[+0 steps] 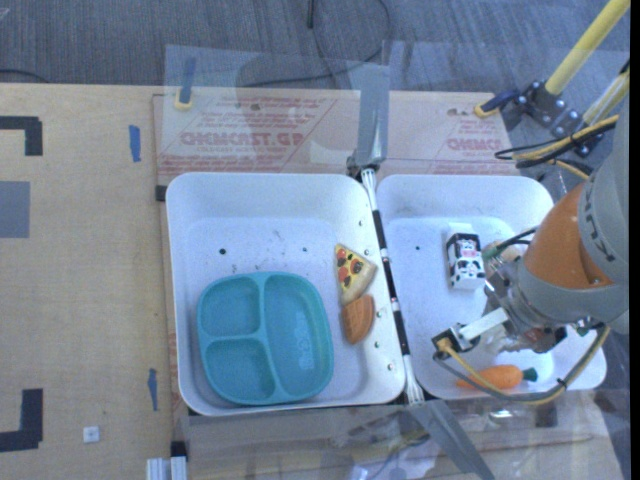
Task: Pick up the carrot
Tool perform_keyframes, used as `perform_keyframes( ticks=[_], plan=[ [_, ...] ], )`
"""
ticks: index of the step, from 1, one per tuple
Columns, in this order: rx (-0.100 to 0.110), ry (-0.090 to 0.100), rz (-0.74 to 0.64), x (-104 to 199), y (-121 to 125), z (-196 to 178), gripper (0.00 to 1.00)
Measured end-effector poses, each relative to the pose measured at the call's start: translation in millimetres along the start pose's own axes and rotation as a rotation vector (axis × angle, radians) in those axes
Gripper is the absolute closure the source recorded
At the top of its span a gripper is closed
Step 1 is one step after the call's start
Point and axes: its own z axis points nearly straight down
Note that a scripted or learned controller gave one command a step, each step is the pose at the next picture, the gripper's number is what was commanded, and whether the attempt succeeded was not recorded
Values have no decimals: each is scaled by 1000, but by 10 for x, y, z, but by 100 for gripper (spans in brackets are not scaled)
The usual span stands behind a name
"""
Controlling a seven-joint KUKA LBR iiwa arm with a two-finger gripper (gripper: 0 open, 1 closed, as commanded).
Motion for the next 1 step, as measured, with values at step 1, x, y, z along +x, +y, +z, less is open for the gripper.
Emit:
perform_keyframes(
  ticks=[1],
  plan=[
    [4,-5,307,-138,242,-793,100]
  ],
)
